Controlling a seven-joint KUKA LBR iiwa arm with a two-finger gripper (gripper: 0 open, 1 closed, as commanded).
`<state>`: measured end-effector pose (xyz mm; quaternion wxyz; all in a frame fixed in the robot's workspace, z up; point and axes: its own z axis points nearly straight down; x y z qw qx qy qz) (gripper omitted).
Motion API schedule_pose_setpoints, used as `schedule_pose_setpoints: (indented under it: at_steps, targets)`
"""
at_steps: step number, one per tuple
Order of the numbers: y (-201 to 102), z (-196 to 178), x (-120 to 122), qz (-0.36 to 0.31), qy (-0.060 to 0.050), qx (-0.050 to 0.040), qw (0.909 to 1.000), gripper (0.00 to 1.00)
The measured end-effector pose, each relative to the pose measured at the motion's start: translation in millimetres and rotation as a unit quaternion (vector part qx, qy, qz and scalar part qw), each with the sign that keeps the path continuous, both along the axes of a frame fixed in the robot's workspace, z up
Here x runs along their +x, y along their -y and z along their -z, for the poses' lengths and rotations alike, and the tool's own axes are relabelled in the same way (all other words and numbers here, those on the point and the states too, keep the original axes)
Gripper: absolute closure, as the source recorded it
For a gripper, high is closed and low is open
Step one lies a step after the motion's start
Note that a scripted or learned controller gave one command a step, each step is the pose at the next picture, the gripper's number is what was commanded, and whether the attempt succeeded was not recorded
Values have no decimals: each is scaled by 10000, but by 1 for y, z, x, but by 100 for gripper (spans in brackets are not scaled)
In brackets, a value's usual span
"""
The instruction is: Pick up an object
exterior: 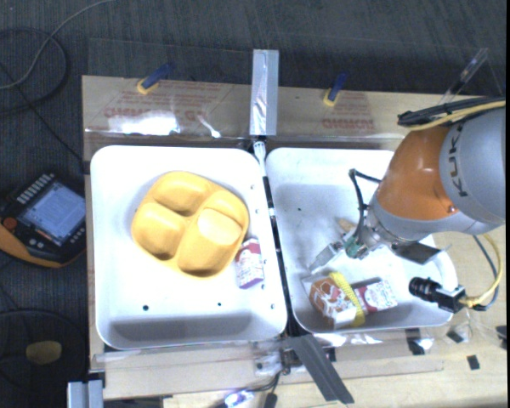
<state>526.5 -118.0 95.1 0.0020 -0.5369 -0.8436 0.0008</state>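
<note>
Hovering over the right bin (296, 195), your jaws (350, 246) sit just above the carton (337, 301) near its front wall, their state unreadable, so centre over it and descend straight before closing.

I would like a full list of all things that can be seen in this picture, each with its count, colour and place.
bins: 2, white, side by side on the bench, left and right
yellow container: 1, yellow with four hollows, middle of the left bin
small packet: 1, white and red, left bin by its right wall
snack packs: 2, red and white with yellow, touching, near the front of the right bin
clips: 2, yellow and blue, on the board behind the bins
handheld controller: 1, orange and black, on the floor at left
arm: 1, grey and orange, over the right bin
end effector: 1, metal, above the snack packs
</note>
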Motion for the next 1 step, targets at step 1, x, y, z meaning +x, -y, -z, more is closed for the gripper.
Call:
schedule_pose_setpoints:
  at_steps: [1]
  targets:
    - [-4,4,20,678,55,-1,9977,0]
